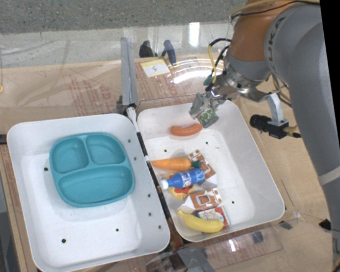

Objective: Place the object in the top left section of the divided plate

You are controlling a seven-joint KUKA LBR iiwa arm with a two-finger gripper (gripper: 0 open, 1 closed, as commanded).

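1. While the end effector (205,112) hangs above the far part of the right bin (258,170), close over the sausage (185,130), I cannot tell whether it is parted or clenched, and nothing is visibly caught in it; a descent from this pose could close on air.
2. Which object the task means is not stated; the sausage lies nearest, on the bin floor apart from the other items. It is small, rounded and lies flat, so I judge it could roll or squirt sideways if it is pinched off-centre.
3. The other candidates sit crowded along the near left side of the right bin: a carrot (171,163), a blue bottle (183,179), small cartons (205,199) and a banana (201,221). They touch or overlap, so reaching there risks nudging neighbours or lifting two at once.
4. The divided plate (91,169) rests in the left bin (40,245), with its two small sections at the far side. The top left section (70,156) is shallow and borders the other small one, so a drop released slightly off could land across the ridge or in the wrong section.
5. The carry must cross the raised rims between the bins (141,144); a low path could knock the object loose.
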